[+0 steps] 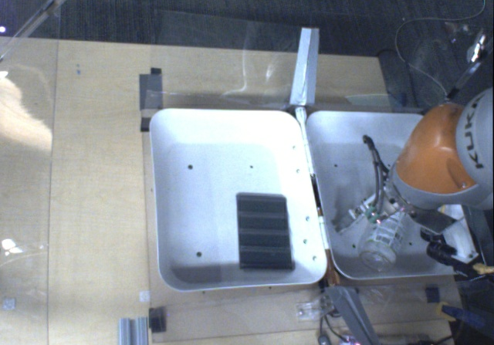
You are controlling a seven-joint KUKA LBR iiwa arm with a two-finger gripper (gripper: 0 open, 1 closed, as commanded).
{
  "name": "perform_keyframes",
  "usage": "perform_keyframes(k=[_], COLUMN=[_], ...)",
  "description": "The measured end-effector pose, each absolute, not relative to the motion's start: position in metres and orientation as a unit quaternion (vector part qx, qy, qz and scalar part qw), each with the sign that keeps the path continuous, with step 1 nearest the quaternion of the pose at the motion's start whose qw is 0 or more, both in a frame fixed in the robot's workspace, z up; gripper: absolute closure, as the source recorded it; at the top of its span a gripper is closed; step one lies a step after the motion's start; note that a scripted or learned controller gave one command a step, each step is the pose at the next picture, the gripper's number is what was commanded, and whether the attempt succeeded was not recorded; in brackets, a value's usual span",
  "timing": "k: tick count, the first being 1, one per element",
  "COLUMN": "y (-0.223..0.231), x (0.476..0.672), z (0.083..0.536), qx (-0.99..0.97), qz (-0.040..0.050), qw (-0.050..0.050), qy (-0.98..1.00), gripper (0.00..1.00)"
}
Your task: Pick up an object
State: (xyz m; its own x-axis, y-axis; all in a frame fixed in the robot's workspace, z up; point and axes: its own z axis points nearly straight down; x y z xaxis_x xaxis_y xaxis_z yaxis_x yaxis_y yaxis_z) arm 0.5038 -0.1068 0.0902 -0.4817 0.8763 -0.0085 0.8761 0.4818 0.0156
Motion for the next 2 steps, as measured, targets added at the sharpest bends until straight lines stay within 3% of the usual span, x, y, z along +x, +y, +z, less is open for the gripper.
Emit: perform_keyframes(k=[1, 2], y=[-0.091, -0.1], x=[0.558, 0.492], z=[0.09, 0.09], qx=[0.555, 0.547], qz=[0.004, 0.0042], qw=[0.006, 0.007], qy=[0.832, 0.837], gripper=[0.0, 0.0])
